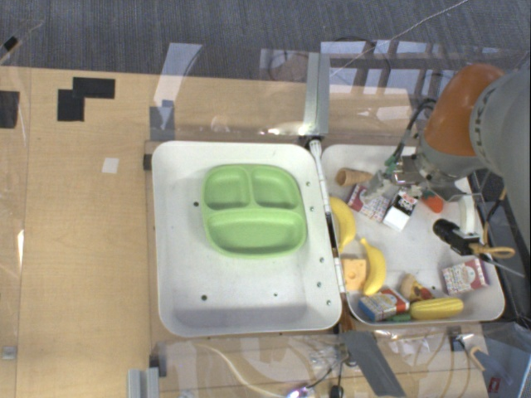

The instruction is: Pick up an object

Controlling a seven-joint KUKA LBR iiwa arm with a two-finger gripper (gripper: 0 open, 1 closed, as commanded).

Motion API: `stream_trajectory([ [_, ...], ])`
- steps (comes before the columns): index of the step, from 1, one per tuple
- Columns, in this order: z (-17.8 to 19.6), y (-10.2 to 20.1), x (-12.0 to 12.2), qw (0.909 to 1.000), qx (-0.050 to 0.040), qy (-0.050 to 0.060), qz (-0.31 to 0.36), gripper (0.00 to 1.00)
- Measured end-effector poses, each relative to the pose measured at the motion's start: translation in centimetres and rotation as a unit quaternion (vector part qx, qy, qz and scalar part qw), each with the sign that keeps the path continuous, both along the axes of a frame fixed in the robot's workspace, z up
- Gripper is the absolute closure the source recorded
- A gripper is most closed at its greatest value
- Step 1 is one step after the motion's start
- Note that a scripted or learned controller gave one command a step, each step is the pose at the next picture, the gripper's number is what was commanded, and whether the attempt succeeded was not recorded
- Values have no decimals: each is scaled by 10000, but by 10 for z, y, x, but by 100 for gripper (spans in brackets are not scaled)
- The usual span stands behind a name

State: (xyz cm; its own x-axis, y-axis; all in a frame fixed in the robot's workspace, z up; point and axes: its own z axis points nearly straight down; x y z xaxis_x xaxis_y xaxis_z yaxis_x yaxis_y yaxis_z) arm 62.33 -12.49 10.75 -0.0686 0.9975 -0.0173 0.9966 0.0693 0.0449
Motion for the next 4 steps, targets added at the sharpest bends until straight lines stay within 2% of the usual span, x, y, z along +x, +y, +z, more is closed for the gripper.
stream_trajectory([
  [1, -1, -52, 29, 9999, 15, 21, 158, 0],
  [2, 15, -54, 33, 9998, -38, -53, 190, 100],
  [3, 15, -53, 33, 9998, -38, -50, 194, 0],
  [4, 2, -76, 5, 9993, 4, 28, 373, 0],
])
